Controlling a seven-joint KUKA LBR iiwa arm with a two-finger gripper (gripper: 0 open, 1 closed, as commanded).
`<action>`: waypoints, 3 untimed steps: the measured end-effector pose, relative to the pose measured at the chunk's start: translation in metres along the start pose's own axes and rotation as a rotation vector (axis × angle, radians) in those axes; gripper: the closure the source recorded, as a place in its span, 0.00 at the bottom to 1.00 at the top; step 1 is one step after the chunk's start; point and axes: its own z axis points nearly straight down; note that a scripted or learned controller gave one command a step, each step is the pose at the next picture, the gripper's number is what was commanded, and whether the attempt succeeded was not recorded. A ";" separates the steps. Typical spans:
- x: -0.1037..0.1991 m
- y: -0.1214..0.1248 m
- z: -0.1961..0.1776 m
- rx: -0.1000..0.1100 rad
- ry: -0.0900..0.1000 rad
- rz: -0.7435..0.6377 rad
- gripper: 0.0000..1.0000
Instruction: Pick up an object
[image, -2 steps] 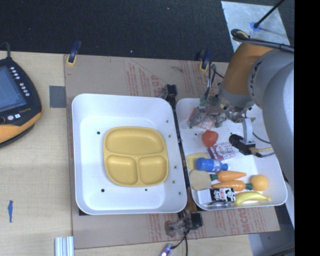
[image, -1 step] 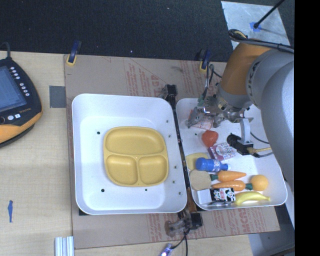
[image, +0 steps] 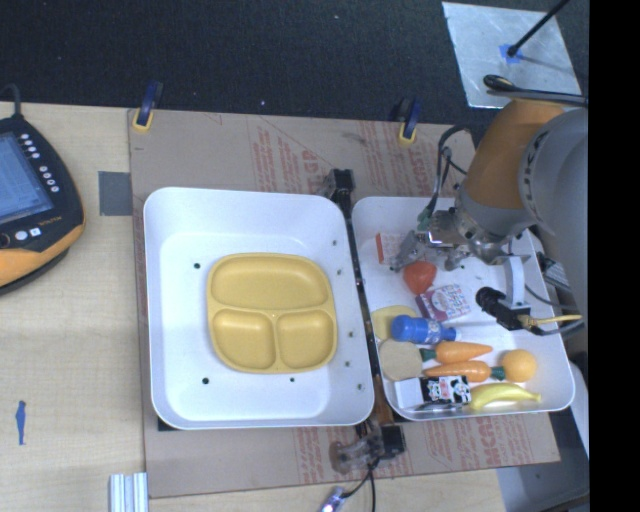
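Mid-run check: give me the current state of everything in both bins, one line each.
Yellow three-compartment plastic tray: flat in the left bin, nothing in it.
Red round toy: in the right bin, under the gripper.
Blue bottle: lying down.
Orange carrot: lying down.
Yellow banana: lying by the near rim.

- The handheld controller (image: 25, 205) is cut off by the left edge.
- The arm (image: 520, 160) hides the right bin (image: 385, 225)'s far right corner.
- The small package (image: 447, 301)'s print is too small to read.

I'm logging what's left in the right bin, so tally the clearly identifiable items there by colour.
Orange: 3, two carrots and an orange fruit
Red: 1, red ball
Blue: 1, blue bottle
Yellow: 1, banana
Total: 6
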 end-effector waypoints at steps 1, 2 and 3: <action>0.006 -0.023 0.000 0.001 -0.001 -0.001 0.00; 0.015 0.004 0.001 0.006 0.001 -0.003 0.00; 0.013 -0.019 0.000 0.001 -0.002 -0.003 0.00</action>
